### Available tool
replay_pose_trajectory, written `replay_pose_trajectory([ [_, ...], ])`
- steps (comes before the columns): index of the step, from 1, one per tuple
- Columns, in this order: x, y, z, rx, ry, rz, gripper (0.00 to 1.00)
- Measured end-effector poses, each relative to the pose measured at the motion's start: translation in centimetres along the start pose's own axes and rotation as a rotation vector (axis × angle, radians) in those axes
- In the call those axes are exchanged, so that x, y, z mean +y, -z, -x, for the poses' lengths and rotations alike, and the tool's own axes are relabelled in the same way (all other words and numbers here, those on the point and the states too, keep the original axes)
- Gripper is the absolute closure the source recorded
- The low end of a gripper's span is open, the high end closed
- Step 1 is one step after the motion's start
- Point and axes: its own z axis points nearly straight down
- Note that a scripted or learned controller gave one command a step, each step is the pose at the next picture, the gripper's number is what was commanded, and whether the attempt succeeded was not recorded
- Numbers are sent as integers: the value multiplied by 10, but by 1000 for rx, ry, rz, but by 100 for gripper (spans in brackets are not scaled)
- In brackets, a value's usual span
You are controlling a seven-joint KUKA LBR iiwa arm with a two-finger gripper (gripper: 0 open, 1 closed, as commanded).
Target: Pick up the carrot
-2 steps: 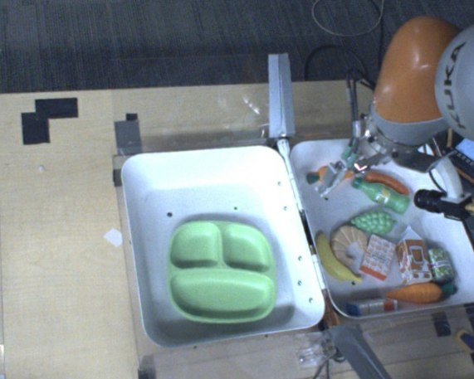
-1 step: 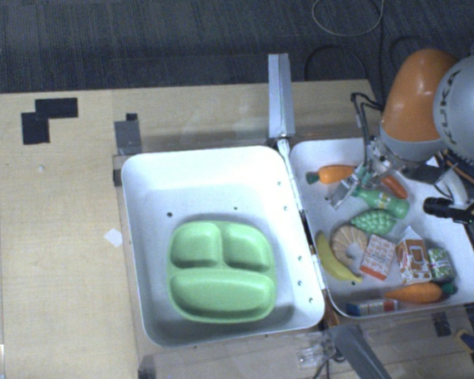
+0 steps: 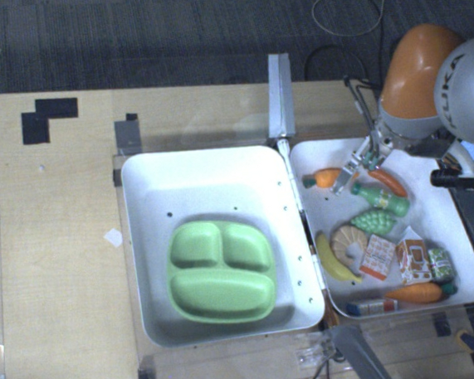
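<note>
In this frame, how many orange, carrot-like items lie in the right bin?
3. One carrot lies along the near edge, one orange piece sits at the far left corner, and one lies under the gripper. Others may be hidden in the pile.

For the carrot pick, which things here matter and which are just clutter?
Matters to the job:
carrot, at the right bin's near edge
gripper, at that bin's far end

Just lying about:
banana
green bottle
green divided tray in the left bin
</note>
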Motion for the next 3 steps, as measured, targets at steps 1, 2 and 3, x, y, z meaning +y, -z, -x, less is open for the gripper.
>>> replay_pose_trajectory([
  [1, 3, 14, 1, -7, 0, 8, 100],
  [2, 3, 14, 1, -7, 0, 8, 0],
  [3, 20, -25, -24, 12, 50, -16, 0],
])
